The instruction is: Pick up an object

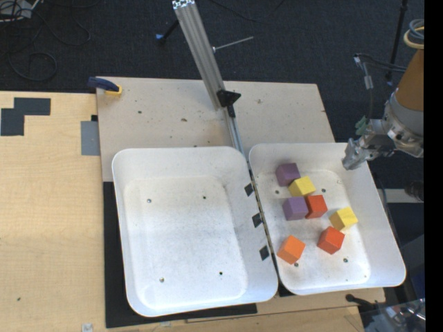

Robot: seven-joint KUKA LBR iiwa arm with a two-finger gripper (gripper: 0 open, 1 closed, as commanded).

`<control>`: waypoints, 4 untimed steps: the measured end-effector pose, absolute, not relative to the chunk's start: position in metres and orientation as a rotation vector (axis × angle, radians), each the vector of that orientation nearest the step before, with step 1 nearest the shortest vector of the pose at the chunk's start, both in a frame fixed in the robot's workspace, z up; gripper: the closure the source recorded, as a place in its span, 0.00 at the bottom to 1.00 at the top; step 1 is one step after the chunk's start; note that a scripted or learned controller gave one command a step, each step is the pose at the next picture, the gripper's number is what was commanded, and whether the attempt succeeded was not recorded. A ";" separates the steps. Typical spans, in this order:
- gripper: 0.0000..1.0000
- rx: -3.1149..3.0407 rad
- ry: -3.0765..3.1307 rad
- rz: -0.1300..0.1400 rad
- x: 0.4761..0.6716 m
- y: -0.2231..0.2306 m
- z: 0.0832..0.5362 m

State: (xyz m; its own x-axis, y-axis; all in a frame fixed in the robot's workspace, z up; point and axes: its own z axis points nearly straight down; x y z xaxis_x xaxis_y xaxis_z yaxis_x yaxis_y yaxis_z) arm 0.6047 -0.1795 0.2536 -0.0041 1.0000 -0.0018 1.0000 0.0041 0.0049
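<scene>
Gripper (351,156) hovers at right bin (387,254) upper-right rim, nothing between fingers; open or closed: cannot tell. Cubes cluster mid-bin, lower left of gripper. Best target: lone orange cube (291,249), bottom left, clear of neighbours. Avoid touching purple cube (295,207)/red cube (316,205) pair.

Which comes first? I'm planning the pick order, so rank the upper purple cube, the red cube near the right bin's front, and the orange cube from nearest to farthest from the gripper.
Measured from the gripper at the right bin's far right edge:
1. Upper purple cube, far side of the bin.
2. Red cube, front right.
3. Orange cube, front left, near the divider.
</scene>
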 end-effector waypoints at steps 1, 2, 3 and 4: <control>1.00 2.214 2.225 0.002 0.605 -0.181 0.293; 1.00 2.222 2.229 -0.003 0.584 -0.132 0.275; 1.00 2.221 2.229 -0.003 0.565 -0.091 0.266; 1.00 2.219 2.230 -0.002 0.560 -0.038 0.266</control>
